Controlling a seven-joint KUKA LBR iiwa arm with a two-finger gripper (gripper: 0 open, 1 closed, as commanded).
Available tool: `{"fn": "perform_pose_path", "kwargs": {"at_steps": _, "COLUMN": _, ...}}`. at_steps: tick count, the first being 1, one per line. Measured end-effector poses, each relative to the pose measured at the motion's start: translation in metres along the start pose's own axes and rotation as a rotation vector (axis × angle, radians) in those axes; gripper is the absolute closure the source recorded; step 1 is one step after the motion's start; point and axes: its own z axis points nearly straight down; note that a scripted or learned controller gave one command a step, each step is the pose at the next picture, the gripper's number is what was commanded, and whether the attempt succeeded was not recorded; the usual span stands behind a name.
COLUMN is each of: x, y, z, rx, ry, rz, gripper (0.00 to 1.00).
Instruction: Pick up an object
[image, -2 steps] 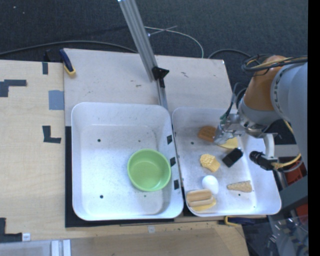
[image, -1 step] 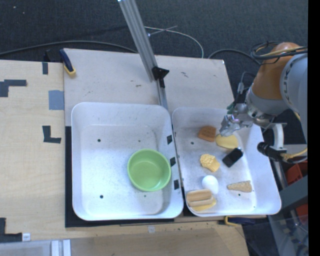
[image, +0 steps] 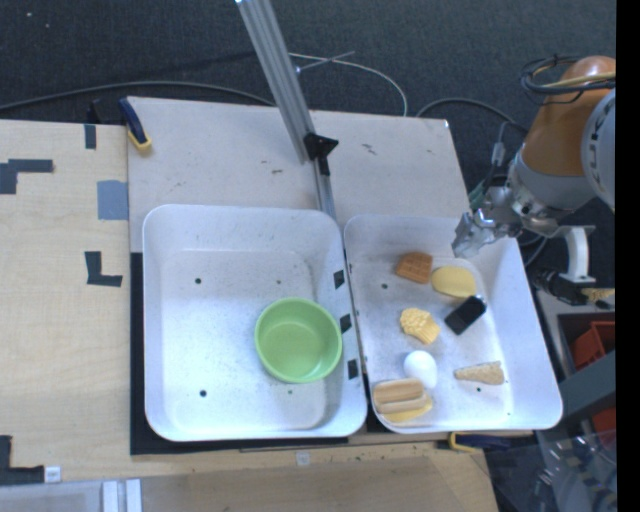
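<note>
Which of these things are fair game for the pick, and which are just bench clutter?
Pickable:
green bowl in the left bin
brown bun, yellow lump, corn piece, black block, white egg, wedge, hot dog in the right bin

Clutter:
blue clamp
cables
metal post

A pale wooden bench top (image: 60, 300) fills the left side, marked with dark tape pieces (image: 100, 268). Behind the bench lies dark carpeted floor (image: 420, 45), crossed by thin cables (image: 340, 70). A grey metal pole (image: 285, 85) slants up from the bench's middle toward the top edge.
</note>
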Motion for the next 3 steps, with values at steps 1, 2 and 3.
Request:
{"fn": "perform_pose_path", "kwargs": {"at_steps": 1, "x": 0.057, "y": 0.001, "z": 0.007, "rx": 0.005, "ry": 0.003, "rz": -0.004, "gripper": 1.0}}
{"fn": "perform_pose_path", "kwargs": {"at_steps": 2, "x": 0.11, "y": 0.012, "z": 0.007, "rx": 0.005, "ry": 0.003, "rz": -0.006, "gripper": 1.0}}
{"fn": "perform_pose_path", "kwargs": {"at_steps": 3, "x": 0.162, "y": 0.02, "z": 0.007, "rx": 0.005, "ry": 0.003, "rz": -0.005, "gripper": 1.0}}
